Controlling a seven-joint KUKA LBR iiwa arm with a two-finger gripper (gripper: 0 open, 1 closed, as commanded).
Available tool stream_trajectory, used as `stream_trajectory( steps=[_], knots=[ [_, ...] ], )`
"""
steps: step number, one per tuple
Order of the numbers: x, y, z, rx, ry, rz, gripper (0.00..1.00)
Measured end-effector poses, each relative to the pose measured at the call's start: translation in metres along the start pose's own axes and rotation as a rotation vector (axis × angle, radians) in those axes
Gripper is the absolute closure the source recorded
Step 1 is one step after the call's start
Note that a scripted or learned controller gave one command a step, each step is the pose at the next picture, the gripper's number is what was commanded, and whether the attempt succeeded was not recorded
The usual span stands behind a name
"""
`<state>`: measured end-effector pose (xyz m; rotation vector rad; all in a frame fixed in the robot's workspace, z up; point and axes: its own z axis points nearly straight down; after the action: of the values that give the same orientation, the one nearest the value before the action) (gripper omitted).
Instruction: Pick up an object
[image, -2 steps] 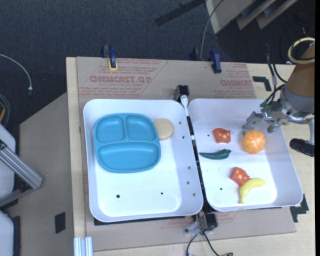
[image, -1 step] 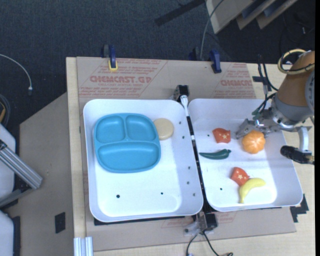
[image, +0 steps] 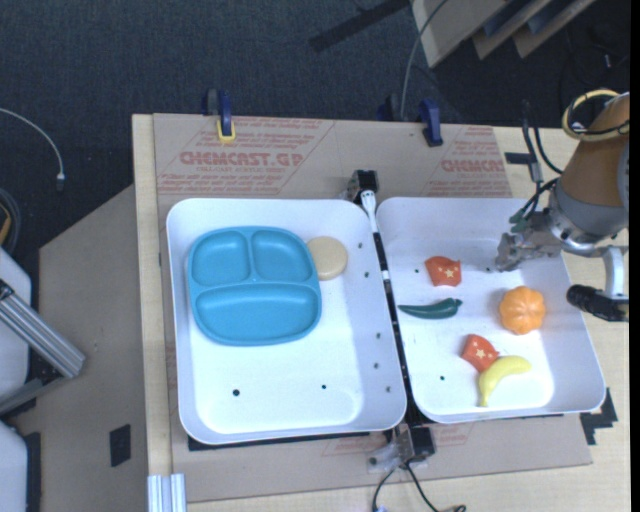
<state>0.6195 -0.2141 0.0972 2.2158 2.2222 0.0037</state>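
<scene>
Nearest the viewer, a yellow banana (image: 503, 375) lies by the front edge of the right bin (image: 575, 385), well below the claw, with a red piece of fruit (image: 479, 350) touching its upper left end. Claw (image: 512, 250): poised over the back part of the right bin, at the end of the grey arm (image: 590, 195) with its orange band; whether it is released or clenched cannot be told, and nothing is seen in its grasp. Left of the claw and slightly toward the viewer, a second red piece of fruit (image: 443, 269) lies apart from it. Below the claw, an orange (image: 522, 309) sits near; left of the orange, a dark green pepper (image: 431, 309) lies lengthwise close to the bin's left wall. Farther left, across the black seam between the bins, the left bin (image: 290, 400) holds a blue divided plate (image: 255, 284), with a pale round biscuit (image: 327, 257) just beside its upper right corner. Both bins rest on a brown board (image: 150, 250) fixed at the back by blue clamps (image: 225, 115).
</scene>
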Motion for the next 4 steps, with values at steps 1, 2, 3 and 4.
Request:
stream_trajectory(
  steps=[1, 2, 3, 4],
  knots=[
    [0.001, -0.005, -0.047, -0.003, -0.002, 0.003, 1.0],
    [0.005, -0.002, -0.111, -0.005, -0.003, 0.001, 1.0],
    [0.005, 0.0, -0.166, -0.005, -0.003, 0.002, 1.0],
    [0.054, -0.019, -0.17, 0.005, 0.003, -0.002, 1.0]
  ],
)
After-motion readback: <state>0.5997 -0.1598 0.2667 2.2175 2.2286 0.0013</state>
